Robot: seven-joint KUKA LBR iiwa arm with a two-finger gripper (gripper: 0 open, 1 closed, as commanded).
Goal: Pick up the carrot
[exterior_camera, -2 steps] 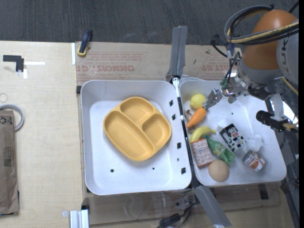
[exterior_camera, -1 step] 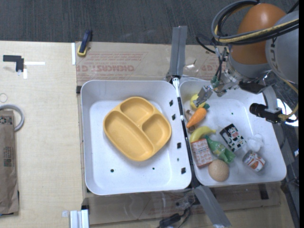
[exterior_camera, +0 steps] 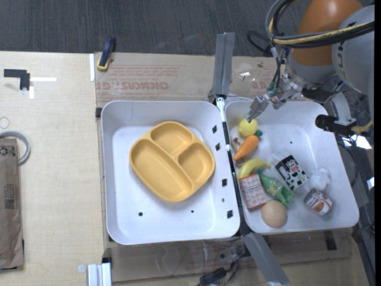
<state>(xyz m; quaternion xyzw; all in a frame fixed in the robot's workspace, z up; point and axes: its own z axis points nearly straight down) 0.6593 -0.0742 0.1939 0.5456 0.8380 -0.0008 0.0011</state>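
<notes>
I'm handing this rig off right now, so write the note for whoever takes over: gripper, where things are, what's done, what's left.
Gripper: over the far left corner of the right bin, just above the yellow lemon-like toy; nothing seen between its fingers, open or shut unclear.
Carrot: lying in the right bin by its left wall, just below the yellow toy, above the banana.
Left bin: holds the yellow divided plate.
Done: approach only.
Left: descend, grasp the carrot, lift.
</notes>
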